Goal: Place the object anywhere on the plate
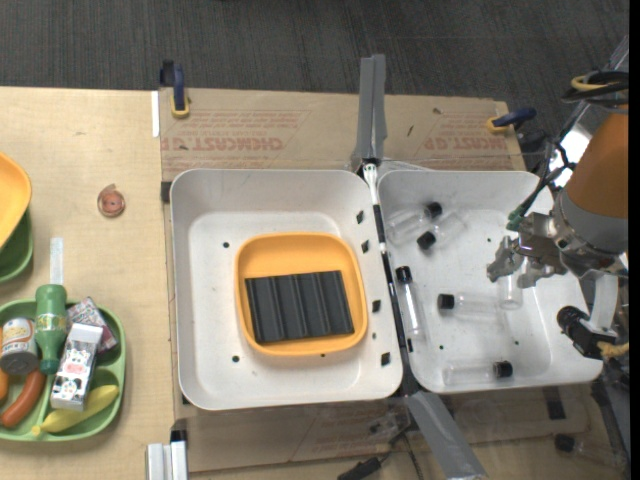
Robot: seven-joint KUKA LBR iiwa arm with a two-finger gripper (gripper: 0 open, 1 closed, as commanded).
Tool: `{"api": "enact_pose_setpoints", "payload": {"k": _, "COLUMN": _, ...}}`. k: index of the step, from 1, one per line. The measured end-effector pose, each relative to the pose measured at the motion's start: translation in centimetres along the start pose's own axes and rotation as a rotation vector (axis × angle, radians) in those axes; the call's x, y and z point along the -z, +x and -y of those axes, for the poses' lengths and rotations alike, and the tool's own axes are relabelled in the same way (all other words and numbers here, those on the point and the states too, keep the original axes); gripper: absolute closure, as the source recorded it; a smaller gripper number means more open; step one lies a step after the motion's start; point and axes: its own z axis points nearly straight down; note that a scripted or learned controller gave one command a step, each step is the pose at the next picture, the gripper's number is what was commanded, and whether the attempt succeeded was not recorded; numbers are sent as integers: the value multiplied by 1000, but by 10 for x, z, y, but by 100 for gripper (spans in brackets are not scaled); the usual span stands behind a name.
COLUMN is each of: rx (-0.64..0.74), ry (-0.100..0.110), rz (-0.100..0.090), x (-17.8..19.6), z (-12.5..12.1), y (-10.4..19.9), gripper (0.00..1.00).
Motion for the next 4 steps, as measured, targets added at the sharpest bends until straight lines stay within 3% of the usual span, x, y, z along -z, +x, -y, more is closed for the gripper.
{"api": "enact_pose_setpoints", "payload": {"k": 1, "rx": 271, "ry": -1, "rz": 1, "x": 17, "z": -44, "y": -23, "gripper": 100}}
{"api": "enact_pose_setpoints", "payload": {"k": 2, "rx": 566, "ry": -4, "rz": 2, "x": 36, "z": -111, "y": -48, "gripper": 100}}
{"api": "enact_pose_setpoints", "payload": {"k": 3, "rx": 762, "ry": -5, "rz": 3, "x": 44, "z": -157, "y": -51, "gripper": 100}}
{"api": "enact_pose_setpoints", "payload": {"k": 4, "rx": 965, "ry": -7, "rz": 4, "x": 76, "z": -171, "y": -52, "gripper": 100}}
